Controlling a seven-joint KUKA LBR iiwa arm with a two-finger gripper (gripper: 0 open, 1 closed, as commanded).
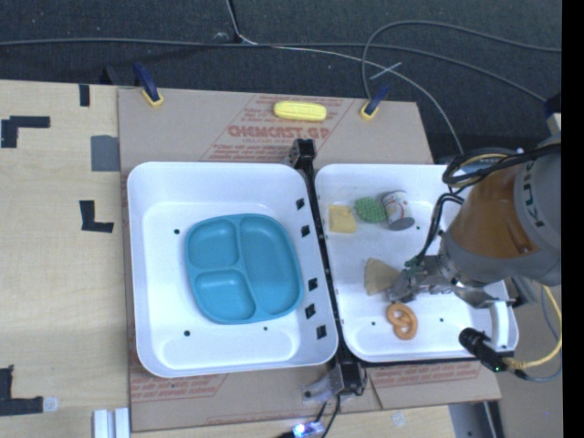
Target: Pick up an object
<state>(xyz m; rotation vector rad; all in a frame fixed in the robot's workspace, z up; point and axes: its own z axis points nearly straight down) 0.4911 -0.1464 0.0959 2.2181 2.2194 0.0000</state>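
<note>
The right bin (429,179) holds a pale yellow block (342,218), a green knobbly piece (370,210), a small tin can (395,209) lying on its side, a tan wedge (378,275) and an orange pretzel (401,320). My gripper (408,286) reaches in from the right and sits low in this bin, just right of the tan wedge and above the pretzel. Its tip looks to touch the wedge's right edge.
The left bin (146,245) carries a blue divided plate (244,267). A yellow corn cob (299,111) lies on the cardboard behind the bins. Black cables trail across the back. The arm's grey and orange body (502,222) covers the right bin's right side.
</note>
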